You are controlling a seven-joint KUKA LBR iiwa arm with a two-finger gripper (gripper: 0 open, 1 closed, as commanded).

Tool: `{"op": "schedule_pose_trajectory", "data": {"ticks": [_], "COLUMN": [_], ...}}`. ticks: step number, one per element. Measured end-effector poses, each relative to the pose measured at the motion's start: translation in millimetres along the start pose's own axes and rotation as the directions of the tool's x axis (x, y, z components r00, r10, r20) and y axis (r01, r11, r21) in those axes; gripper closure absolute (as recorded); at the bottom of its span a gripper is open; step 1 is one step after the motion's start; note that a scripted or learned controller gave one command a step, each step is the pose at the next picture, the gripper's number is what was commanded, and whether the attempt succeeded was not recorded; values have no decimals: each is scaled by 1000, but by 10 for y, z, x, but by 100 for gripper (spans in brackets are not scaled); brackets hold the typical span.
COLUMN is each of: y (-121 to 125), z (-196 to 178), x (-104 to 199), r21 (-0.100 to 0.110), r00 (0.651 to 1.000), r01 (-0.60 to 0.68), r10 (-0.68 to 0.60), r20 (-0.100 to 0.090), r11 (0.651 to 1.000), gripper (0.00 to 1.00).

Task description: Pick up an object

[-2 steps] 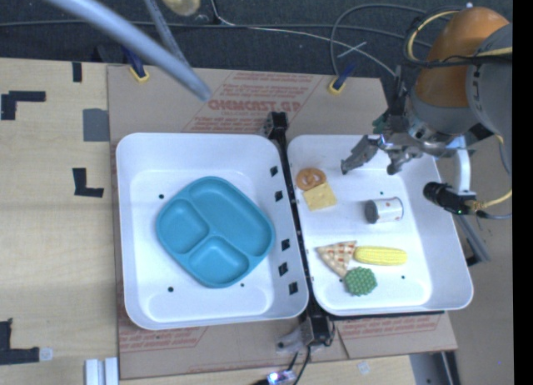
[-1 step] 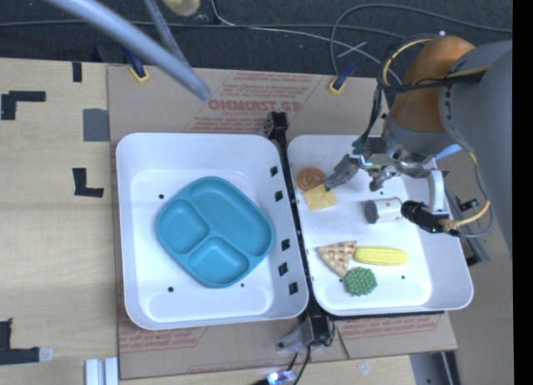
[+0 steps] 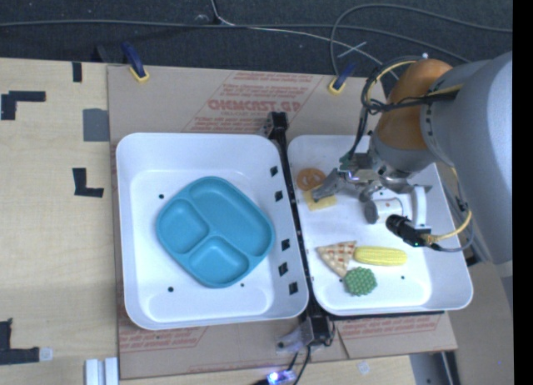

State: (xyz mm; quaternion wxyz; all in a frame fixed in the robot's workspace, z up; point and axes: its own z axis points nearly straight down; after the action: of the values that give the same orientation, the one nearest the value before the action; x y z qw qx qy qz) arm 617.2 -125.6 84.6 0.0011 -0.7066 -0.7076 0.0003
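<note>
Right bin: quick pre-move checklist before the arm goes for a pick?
1. Targets present in the right bin: ok. Corn cob, pizza slice, green broccoli piece, pretzel, yellow block.
2. End effector over the right bin: ok, it sits above the upper part, beside the yellow block.
3. Object held: not ok, nothing visible between the fingers.
4. Finger state: cannot tell.
5. Item spacing: not ok, corn cob, pizza slice and broccoli piece crowd together.
6. Blue tray in the left bin, out of the path: ok.
</note>
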Motion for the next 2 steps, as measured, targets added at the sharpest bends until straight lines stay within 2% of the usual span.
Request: {"op": "schedule_pose_trajectory", "data": {"ticks": [1,2], "y": [38,59], "z": [-176,-658], "x": [-5,93], "r21": [-13,-6], "r00": [1000,1000], "r01": [1,1], "r10": [-1,-1], "r20": [3,2], "r11": [1000,1000], "gripper": [100,100]}}
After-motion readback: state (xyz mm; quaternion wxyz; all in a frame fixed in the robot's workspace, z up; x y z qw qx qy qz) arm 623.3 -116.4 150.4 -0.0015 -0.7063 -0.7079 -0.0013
